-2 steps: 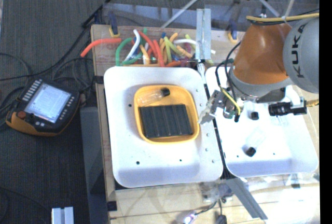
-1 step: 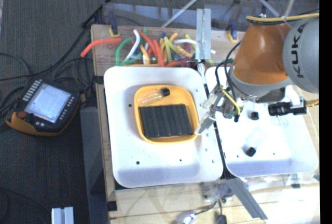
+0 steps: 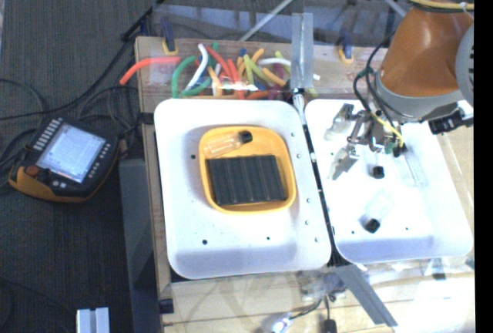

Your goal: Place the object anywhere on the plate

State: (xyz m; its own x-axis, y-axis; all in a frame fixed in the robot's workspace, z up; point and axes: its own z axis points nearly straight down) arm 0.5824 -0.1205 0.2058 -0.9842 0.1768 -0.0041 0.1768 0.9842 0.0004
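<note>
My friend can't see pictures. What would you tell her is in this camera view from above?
A robot arm's gripper hangs over the right white bin, where a small clear bottle with a black cap lies. In the left white bin sits a yellow plate holding a dark ridged pad and another small bottle.

The arm (image 3: 427,46) enters at the upper right of the frame, its orange band bulging above the grey wrist. Below it, the gripper (image 3: 344,145) hangs right of centre, its metal fingers (image 3: 339,123) spread apart, nothing between them.
</note>
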